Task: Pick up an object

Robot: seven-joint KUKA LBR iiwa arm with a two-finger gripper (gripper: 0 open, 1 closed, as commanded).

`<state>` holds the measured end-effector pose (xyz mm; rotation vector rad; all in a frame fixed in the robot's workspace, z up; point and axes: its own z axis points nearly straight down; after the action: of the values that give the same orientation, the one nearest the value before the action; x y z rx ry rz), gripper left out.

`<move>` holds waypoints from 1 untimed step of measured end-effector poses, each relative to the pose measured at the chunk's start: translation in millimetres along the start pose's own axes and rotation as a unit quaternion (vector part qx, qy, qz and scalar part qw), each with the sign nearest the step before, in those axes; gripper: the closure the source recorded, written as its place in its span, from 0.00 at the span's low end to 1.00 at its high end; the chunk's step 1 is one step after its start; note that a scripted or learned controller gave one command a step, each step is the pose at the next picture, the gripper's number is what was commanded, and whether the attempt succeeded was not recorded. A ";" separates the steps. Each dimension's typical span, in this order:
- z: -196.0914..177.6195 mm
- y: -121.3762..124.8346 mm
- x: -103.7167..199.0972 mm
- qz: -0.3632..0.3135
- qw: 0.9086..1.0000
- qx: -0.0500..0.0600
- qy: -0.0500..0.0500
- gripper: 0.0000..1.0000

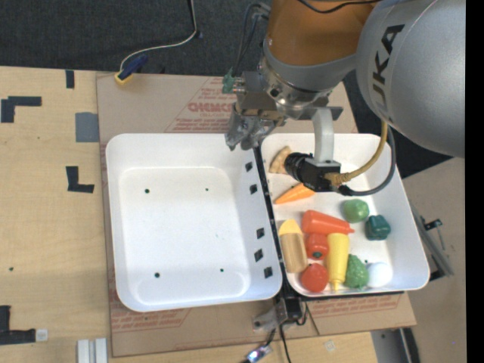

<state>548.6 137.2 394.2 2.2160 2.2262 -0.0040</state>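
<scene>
The right bin [401, 203] holds several toy foods. Among them are an orange carrot piece [293, 194], a tan piece [279, 159], a red pepper [325, 221], a yellow-topped bread stick [291, 249], a red tomato [314, 278], a yellow bottle [338, 255], a light green ball [354, 209] and a dark green block [377, 227]. My gripper [245, 136] hangs over the far end of the divider between the two bins, up and left of the tan piece. Nothing shows in its grasp.
The left bin [121, 203] lies beside the right one on a cardboard sheet [151, 104]. A black fitting with a cable [311, 171] hangs from the wrist over the right bin's far part. The big grey arm covers the upper right.
</scene>
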 end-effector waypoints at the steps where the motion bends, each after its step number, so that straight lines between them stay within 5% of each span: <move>1: -94.0 44.8 49.6 0.000 1.000 -0.006 0.003 1.00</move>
<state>593.3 187.3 488.0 2.2114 2.2236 0.0161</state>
